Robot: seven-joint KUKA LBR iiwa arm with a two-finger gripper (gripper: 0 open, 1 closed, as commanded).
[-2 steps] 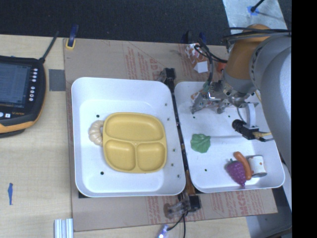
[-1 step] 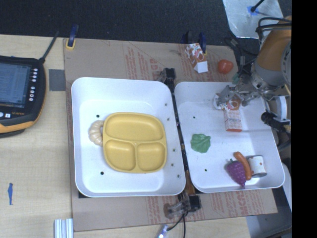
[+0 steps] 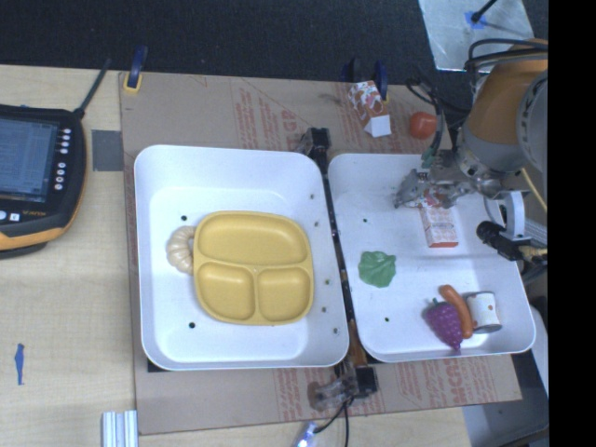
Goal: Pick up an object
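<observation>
Your gripper hangs low over the far part of the right bin; you cannot tell how it stands. The red-and-white packet lies just beside it, toward you. Well apart sit the green leaf, purple grapes and orange sausage

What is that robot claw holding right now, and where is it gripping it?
It cannot be told. The gripper hangs over the right bin, just above a small red-and-white packet, but no object shows between its fingers.
</observation>
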